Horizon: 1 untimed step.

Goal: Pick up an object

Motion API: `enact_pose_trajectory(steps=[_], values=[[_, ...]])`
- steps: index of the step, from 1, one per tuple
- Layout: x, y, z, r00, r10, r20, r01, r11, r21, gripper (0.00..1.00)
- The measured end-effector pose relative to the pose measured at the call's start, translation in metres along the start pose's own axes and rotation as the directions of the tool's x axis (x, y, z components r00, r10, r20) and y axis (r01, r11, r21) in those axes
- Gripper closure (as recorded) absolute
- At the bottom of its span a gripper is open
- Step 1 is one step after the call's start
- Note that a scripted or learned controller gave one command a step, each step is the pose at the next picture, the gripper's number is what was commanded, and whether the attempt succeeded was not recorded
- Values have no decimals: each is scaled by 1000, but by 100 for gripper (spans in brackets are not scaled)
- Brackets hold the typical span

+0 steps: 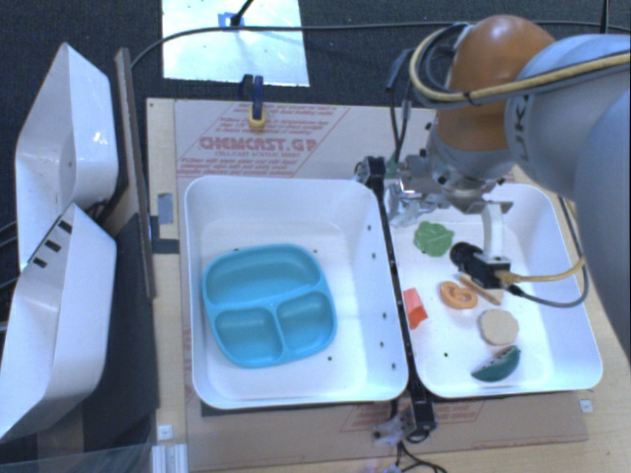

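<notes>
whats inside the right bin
In the right bin: a green leaf piece, orange ring, red block, tan disc, teal wedge. The arm covers its far edge.

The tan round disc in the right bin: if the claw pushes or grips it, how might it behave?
The tan disc looks flat and low, so it probably slides rather than rolls. Lying flat on the right bin, it offers little edge and may slip from a grip. It appears small, likely light.

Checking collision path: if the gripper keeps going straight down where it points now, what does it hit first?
Likely the green piece, just below the gripper in the right bin; depth is unclear, so it could meet bin floor beside it.
</notes>
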<state>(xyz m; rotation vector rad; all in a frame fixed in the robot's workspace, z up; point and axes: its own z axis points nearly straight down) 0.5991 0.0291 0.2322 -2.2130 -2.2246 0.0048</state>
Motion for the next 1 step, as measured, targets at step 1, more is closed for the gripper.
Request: enact_pose_trajectory(steps=[1], values=[[60, -2, 11, 1000, 0, 1, 0, 1000, 0, 100]])
